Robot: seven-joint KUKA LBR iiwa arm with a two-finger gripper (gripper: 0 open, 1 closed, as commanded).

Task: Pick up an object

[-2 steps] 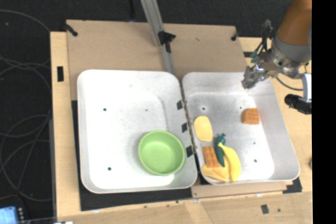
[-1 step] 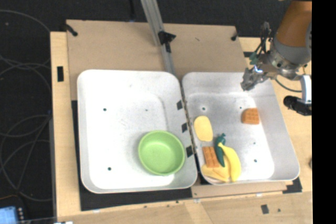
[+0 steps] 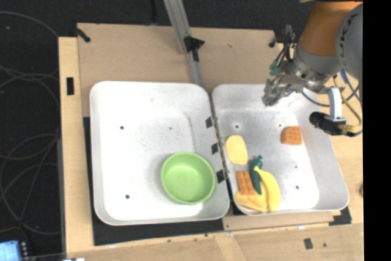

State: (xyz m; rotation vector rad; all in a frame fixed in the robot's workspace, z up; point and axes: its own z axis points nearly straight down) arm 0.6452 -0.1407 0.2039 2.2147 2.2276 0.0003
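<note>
Tool (image 3: pixel 273 95) above right bin (image 3: pixel 317 189)

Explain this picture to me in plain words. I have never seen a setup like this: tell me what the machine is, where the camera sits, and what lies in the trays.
A single camera looks down at a slant on a bench with two shallow white trays. From the right reaches a robot arm, grey and orange, ending in a claw above the right tray. Nothing shows between its fingers. The left tray holds a green bowl. The right tray holds an orange block, a yellow oval piece, and a cluster of a banana, a green piece and a waffle-like piece.
</note>
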